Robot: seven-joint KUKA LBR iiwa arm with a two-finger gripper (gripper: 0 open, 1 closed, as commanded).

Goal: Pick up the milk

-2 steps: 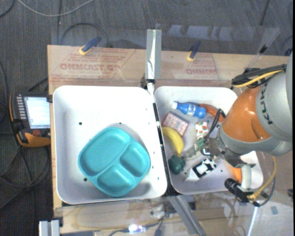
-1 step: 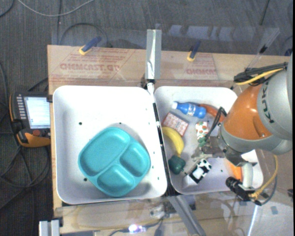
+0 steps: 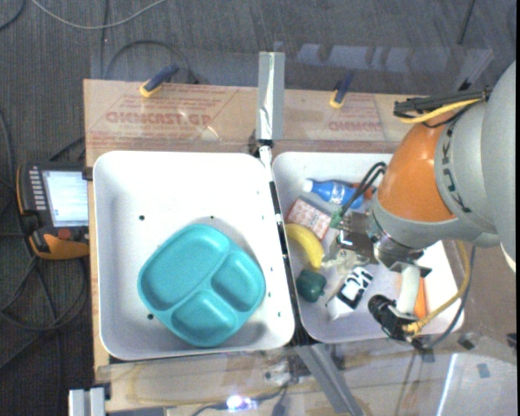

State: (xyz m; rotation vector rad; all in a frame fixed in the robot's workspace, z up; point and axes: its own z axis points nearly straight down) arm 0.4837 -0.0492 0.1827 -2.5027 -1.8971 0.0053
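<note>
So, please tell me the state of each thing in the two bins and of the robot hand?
Teal divided plate: lies flat in the left bin.
Banana: lies in the right bin, beside the dividing wall.
Blue-capped bottle: lies on its side.
Milk carton: lies tipped over, not lifted.
Dark green round thing: rests beside the carton.
Hand: low over the right bin, grip hidden.

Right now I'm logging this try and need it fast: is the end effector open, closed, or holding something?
End effector: cannot be told; it hangs low over the right bin, among the items there.
</note>
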